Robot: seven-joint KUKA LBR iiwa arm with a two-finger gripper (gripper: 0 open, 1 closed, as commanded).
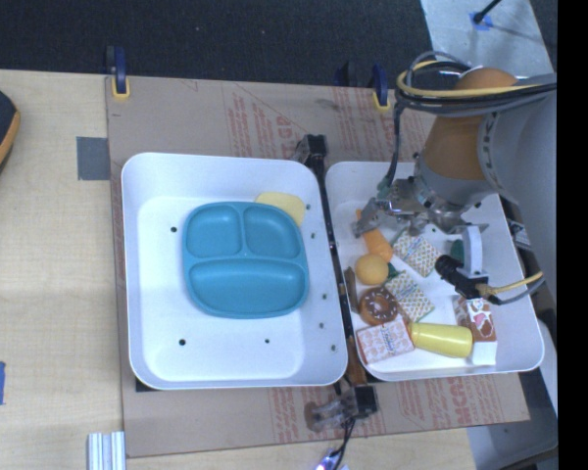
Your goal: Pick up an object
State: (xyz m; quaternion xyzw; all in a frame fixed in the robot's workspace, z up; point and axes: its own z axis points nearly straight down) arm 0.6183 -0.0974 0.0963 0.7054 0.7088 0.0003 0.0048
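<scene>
Camera view: the gripper point(390, 213) sits low in the right bin point(529, 355), at its upper part. Whether it is released or clenched cannot be told. An orange piece point(374, 243) lies just below it, touching or nearly so. Below that rest an orange ball point(371, 269), a brown donut point(378, 306) and a yellow bottle point(441, 339). Left of this bin, the left bin point(147, 262) bears a blue divided plate point(244, 258).
</scene>
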